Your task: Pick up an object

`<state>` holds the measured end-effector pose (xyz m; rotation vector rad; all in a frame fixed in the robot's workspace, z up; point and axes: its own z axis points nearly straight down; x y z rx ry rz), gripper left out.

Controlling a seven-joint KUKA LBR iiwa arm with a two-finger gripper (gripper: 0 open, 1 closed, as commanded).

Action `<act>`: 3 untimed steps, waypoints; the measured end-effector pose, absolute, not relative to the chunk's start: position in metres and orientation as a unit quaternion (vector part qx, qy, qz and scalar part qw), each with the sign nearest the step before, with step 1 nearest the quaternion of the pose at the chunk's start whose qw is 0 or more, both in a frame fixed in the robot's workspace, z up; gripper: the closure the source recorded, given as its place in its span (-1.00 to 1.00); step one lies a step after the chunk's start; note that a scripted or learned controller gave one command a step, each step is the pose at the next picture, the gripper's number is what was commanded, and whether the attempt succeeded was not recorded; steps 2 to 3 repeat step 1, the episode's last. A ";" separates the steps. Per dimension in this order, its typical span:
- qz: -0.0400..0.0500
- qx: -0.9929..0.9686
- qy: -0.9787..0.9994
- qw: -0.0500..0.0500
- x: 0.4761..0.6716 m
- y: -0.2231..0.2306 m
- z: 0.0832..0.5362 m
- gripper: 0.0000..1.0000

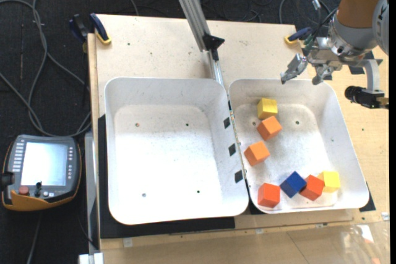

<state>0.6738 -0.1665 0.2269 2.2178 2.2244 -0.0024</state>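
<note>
Two white bins, wooden bench, cables on dark floor

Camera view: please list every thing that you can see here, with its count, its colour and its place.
Small yellow cube: one, yellow, far part of the right bin.
Second yellow cube: one, yellow, near right corner of the right bin.
Orange cubes: four, orange to red-orange, two mid-bin, two along the near edge.
Blue cube: one, blue, near edge, between two orange cubes.
Shallow white plastic bins: two, white, side by side on the bench.
Yellow-tipped clamps: two, at the bench's far corners.
Grey handheld control pendant: one, on the floor at left.
Arm's hand: one, open, grey, above the right bin's far rim, holding nothing.
</note>
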 end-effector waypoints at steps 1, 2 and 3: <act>0.004 0.706 0.708 0.008 0.664 -0.175 0.119 -1.00; 0.004 0.706 0.708 0.008 0.664 -0.175 0.119 -1.00; 0.004 0.706 0.708 0.008 0.664 -0.175 0.119 -1.00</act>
